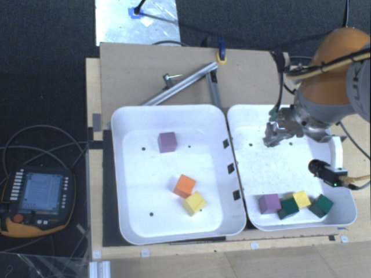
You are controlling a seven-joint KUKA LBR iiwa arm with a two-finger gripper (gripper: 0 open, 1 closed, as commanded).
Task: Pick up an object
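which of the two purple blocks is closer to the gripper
The purple block in the right bin, at the left end of the row along that bin's near wall. The gripper hangs over that same bin; the other purple block lies in the left bin.

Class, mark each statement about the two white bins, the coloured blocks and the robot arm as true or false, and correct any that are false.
1. The left bin holds three blocks. True.
2. The orange block lies in the right bin. False: it lies in the left bin, close to the yellow block.
3. The gripper is over the right bin. True.
4. The right bin's blocks sit along its far edge. False: they cluster at the near edge.
5. A purple block lies apart from the others in the left bin. True.
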